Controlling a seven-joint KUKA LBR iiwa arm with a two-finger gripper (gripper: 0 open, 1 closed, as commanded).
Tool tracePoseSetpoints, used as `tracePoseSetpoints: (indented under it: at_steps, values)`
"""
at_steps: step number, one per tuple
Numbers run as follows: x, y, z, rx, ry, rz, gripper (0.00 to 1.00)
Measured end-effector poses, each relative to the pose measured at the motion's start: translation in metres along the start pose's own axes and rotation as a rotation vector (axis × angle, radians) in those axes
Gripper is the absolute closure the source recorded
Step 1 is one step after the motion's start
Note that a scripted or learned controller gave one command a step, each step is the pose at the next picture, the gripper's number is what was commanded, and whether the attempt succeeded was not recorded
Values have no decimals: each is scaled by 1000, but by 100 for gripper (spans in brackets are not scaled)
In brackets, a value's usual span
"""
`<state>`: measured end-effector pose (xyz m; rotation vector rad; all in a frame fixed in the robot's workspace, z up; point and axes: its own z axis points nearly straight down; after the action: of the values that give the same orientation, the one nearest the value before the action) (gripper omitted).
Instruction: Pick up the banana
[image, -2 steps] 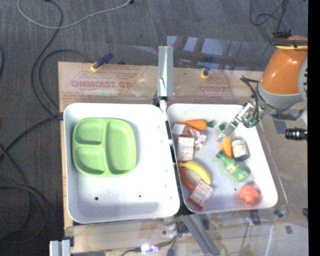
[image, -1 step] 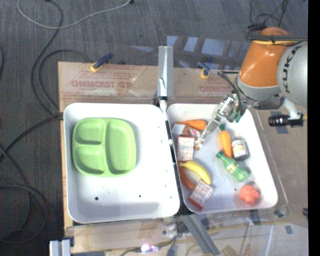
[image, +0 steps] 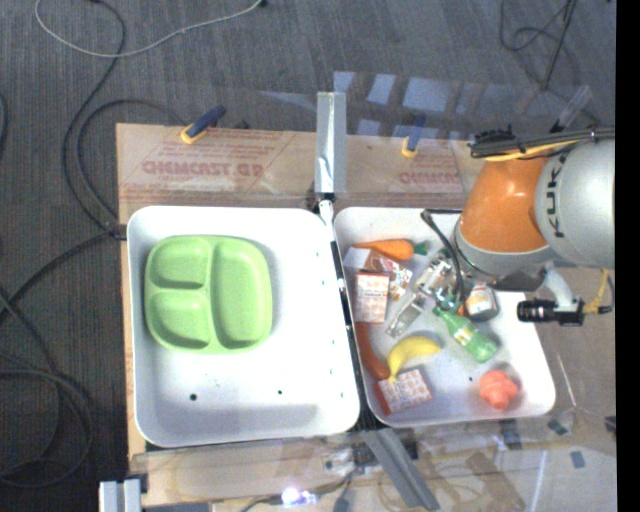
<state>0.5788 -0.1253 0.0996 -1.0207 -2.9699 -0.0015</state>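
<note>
The yellow banana (image: 413, 352) lies in the right bin (image: 535, 400), near its front middle, curved and free of any grip. My gripper (image: 408, 305) hangs over the middle of that bin, just behind the banana and a little to its left, above the clutter. Its fingers stand open with nothing between them. The grey arm with its orange band (image: 505, 205) reaches in from the right.
Around the banana lie a green bottle (image: 468, 335), a small printed box (image: 405, 390), a red-orange fruit (image: 498, 388), a red-white carton (image: 373, 295) and a carrot (image: 390, 247). The left bin (image: 240, 400) holds a green divided plate (image: 210, 293).
</note>
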Motion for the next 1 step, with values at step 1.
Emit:
tracePoseSetpoints:
  at_steps: [1]
  values:
    - [65,-30,0,-3,-10,-130,0]
